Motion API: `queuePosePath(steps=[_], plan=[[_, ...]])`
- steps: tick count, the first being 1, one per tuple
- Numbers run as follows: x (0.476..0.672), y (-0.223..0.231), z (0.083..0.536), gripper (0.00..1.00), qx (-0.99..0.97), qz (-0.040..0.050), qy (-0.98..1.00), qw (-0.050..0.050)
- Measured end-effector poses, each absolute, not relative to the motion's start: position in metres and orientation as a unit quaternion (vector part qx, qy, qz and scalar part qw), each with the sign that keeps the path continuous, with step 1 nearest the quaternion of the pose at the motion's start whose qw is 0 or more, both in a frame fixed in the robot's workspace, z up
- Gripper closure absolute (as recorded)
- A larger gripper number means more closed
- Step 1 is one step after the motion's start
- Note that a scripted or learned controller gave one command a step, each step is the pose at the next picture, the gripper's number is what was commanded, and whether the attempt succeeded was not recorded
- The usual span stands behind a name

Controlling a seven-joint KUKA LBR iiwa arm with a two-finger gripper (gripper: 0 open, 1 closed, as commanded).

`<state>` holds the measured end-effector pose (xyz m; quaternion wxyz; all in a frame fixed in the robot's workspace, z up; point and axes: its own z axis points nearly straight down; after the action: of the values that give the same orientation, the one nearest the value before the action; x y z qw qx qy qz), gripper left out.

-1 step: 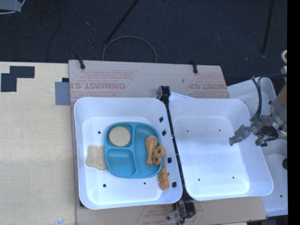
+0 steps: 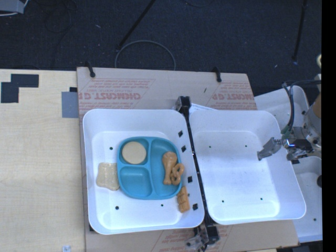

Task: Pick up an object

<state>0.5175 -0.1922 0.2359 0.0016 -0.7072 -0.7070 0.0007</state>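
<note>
A light wooden bench top (image 2: pixel 37 156) fills the left side, and behind it the floor (image 2: pixel 210 30) is dark carpet with thin cables on it. On a sheet of cardboard (image 2: pixel 157 91) stand two shallow white bins side by side. The left bin (image 2: pixel 100 125) holds a blue divided tray (image 2: pixel 137 185). In the tray there is a round pale cookie (image 2: pixel 133 152) and a brown twisted pretzel piece (image 2: pixel 172 168). A pale bread-like piece (image 2: pixel 107 176) lies just beside the tray's left edge, and a small orange-brown piece (image 2: pixel 182 199) lies at the tray's lower right corner. All these things are far to the left of the gripper, in the other bin. The right bin (image 2: pixel 236 203) shows its bare white floor. The gripper (image 2: pixel 269 149) hangs over the right part of this bin; one grey finger points left with nothing on it, but how wide the fingers stand I cannot tell.
</note>
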Motion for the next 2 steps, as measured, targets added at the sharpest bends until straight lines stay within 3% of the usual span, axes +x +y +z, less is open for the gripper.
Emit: queuePosePath(steps=[2], plan=[[0.506, -0.19, 0.137, 0.0, -0.707, 0.0015, -0.707, 0.004]])
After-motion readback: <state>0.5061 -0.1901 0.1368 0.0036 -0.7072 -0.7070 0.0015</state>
